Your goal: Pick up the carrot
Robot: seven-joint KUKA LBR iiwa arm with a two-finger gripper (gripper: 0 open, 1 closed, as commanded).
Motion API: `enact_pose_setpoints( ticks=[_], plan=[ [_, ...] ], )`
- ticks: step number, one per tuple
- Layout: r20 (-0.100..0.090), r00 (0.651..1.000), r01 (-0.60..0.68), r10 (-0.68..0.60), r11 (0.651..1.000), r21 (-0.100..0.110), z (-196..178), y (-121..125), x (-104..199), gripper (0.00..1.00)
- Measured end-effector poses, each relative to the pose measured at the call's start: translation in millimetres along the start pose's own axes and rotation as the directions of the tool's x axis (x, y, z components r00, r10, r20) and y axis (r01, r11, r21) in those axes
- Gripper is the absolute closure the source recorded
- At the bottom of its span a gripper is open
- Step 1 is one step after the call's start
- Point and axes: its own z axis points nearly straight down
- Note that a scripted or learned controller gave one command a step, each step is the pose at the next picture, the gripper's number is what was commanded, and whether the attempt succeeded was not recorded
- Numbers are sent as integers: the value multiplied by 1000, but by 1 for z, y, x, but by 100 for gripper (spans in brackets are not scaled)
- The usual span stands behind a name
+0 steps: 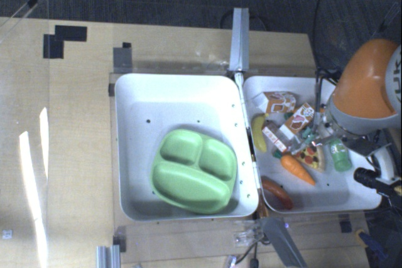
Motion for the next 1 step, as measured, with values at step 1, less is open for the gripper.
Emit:
enact_pose_setpoints(
  ticks=[1],
  plan=[
    [0, 1000, -1, 1, 1000, 0, 0, 0, 0, 0]
  ],
)
